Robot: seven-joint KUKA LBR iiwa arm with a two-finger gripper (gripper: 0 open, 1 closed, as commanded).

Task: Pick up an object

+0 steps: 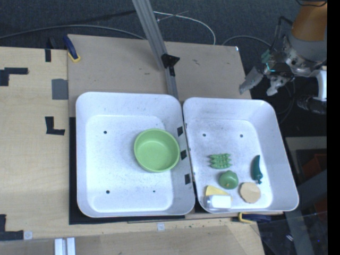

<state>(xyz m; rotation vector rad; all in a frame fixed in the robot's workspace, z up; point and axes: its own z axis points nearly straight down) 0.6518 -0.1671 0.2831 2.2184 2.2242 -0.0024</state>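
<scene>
My gripper (261, 86) hangs above the bench just beyond the far edge of the right bin (276, 122), with its two fingers apart and nothing between them. A green bowl (156, 150) sits in the left bin (94, 142), near its right wall. Small items are grouped at the near end of the right bin: a green pea pod (220, 160), a round green fruit (229, 180), a dark teal vegetable (257, 168), a tan disc (249, 192), a yellow wedge (213, 190) and a white block (219, 201). All of them lie well below the gripper in the view.
A slanted grey metal bar (151, 28) crosses the bench behind the bins and ends at the divide between them. Cables (186, 20) trail over the dark floor at the back. Black tape marks (52, 125) lie on the wooden surface to the left.
</scene>
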